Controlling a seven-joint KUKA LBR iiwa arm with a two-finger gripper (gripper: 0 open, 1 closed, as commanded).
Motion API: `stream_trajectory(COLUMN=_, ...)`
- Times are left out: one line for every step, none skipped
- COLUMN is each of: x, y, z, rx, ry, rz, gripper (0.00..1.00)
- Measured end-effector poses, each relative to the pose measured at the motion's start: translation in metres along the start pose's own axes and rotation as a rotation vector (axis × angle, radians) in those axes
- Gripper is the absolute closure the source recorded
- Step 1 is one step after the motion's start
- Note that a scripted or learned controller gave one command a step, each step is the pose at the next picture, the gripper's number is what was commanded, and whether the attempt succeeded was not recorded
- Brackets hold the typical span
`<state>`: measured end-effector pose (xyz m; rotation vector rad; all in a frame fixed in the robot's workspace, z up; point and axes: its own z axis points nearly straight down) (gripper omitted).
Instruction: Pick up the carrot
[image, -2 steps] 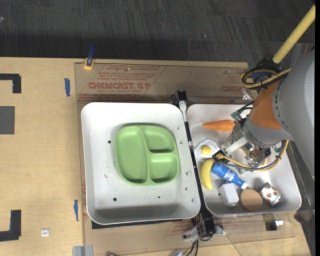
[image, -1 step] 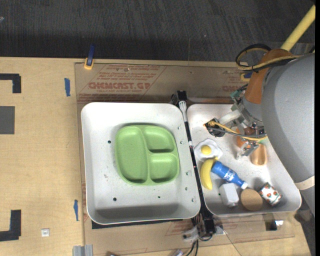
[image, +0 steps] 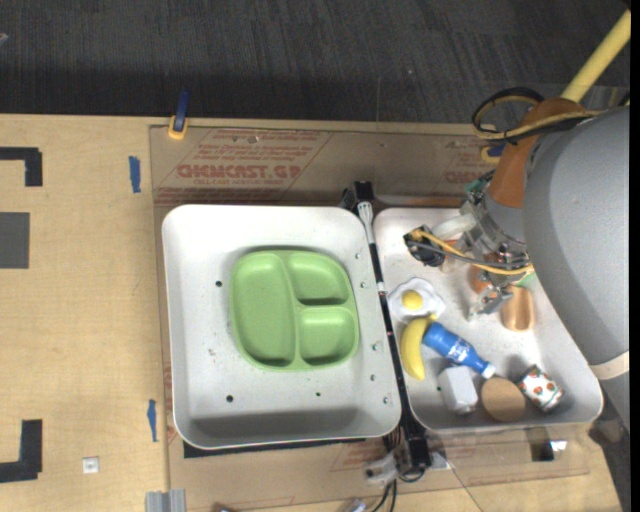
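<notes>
hovering at the right of the frame, the two-finger gripper (image: 487, 296) sits over the slim orange carrot (image: 494, 292); finger spread cannot be told.

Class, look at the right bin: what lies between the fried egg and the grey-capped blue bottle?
In the camera view, the banana lies between the fried egg and the blue bottle, its upper end touching the bottle's blue end.

Jaws and carrot (image: 487, 283) half-hidden under the arm (image: 580, 230)
</notes>
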<state>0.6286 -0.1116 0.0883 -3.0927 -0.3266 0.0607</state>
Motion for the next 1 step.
stream_trajectory(x=-0.0153, y=-0.0193, z=0.0015, rx=-0.033, ry=0.034, rz=0.004, gripper=0.00)
